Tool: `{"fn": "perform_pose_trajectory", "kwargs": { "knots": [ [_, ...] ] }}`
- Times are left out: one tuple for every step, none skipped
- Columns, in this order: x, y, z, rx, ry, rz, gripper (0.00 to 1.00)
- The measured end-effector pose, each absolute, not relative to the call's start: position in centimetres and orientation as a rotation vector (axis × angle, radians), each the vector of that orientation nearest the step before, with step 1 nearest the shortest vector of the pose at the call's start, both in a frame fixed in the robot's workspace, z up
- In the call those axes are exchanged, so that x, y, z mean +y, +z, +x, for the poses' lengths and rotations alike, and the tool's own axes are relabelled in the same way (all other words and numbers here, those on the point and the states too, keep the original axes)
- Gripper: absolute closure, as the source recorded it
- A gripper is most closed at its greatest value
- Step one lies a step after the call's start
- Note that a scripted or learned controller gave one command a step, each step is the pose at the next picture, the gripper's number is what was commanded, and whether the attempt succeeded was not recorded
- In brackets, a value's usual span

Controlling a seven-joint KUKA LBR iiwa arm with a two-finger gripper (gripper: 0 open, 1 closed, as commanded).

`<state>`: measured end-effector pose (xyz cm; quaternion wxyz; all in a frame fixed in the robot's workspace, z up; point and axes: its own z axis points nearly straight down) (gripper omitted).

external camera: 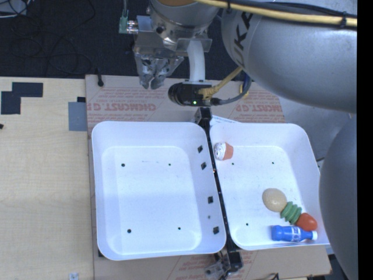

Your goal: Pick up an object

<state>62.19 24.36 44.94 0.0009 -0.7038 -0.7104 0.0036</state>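
My gripper point(154, 81) hangs high above the bench, beyond the far edge of the left bin point(105, 134), its fingers close together with nothing between them. The right bin point(303, 134) holds an orange and white object point(223, 151) near its far left corner. Near that bin's front right lie a beige egg-shaped object point(274, 199), a green ridged piece with a red end point(298, 216) and a blue bottle point(292, 233) on its side.
The two white bins meet at a black divider strip point(210, 185). The arm's large grey body point(291, 39) spans the upper right. Cardboard point(134, 104) lies under the bins, on a light wooden bench point(41, 174).
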Motion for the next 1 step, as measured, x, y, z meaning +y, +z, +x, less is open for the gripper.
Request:
{"fn": "perform_pose_trajectory", "kwargs": {
  "knots": [
    [24.49, 45.83, 62.15, -2.237, 0.017, -2.201, 1.00]
  ]
}}
